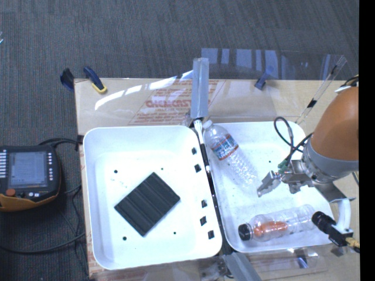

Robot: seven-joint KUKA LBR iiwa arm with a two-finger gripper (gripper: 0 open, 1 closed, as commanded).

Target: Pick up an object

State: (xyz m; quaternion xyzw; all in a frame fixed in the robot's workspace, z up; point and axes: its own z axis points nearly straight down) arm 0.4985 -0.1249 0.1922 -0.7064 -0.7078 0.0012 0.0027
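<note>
Gripper [266, 186] hangs above the right bin [258, 134], fingers slightly parted and pinching nothing, between two bottles. Left to right: a dark ridged pad [147, 204] lies diagonally in the left bin [94, 157]; a clear water bottle [231, 155] slants, cap toward the upper left; an orange-filled bottle [278, 225] lies nearly sideways, black cap pointing left. Entering from the right, the arm [337, 139] angles down and leftward.

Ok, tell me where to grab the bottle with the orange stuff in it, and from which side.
Grip the bottle with the orange inside across the middle of its body, coming straight down from above. It lies on its side along the near wall of the right bin, dark cap to the left, so fingers should probably close across its narrow width. The gripper hangs just above it.
</note>
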